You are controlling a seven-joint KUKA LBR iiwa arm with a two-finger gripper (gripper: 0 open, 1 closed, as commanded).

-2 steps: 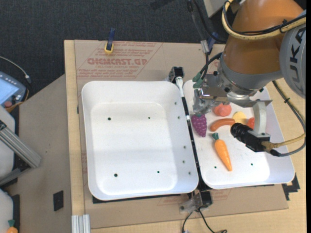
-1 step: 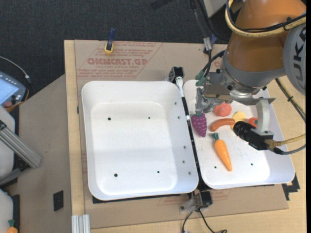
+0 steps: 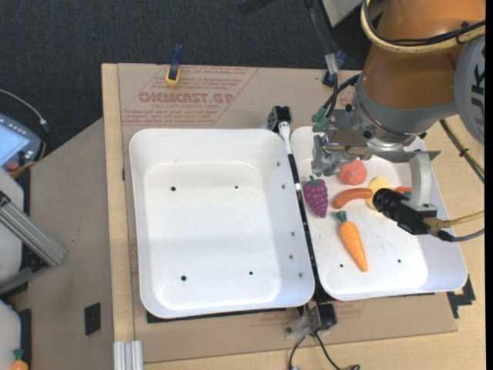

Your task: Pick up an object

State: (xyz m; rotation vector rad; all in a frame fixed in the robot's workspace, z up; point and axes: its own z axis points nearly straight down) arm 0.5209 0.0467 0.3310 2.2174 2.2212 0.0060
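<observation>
Camera view: the arm (image 3: 420, 48) is reaching in from the right and hanging over the right bin (image 3: 408, 276), its orange band filling the upper right corner. The pincer (image 3: 325, 160) is pointing down near the bin's upper left part, close beside the divider where the two bins are meeting. Its tips are sitting just above the grapes (image 3: 316, 196); whether they are touching is not clear. How far the pincer is standing open cannot be told; metal parts and cables are crowding it. Nothing is showing between its tips.

Toys are lying in the right bin. The purple grapes are lying close to the left wall. A red-pink round fruit (image 3: 353, 173) is lying just right of the pincer. A sausage (image 3: 351, 197) is lying between the grapes and a yellow piece (image 3: 379, 184), which is partly hidden by a black fitting (image 3: 400, 209) on the arm. A carrot (image 3: 353, 243) is lying below them, slanted, well apart from the bin's lower edge.

Edges and room: the grapes are hemmed by the left wall and the sausage. The lower right of the right bin is showing bare white floor. The left bin (image 3: 154, 230) is lying wide open on the tabletop (image 3: 115, 145), beside the right one.
</observation>
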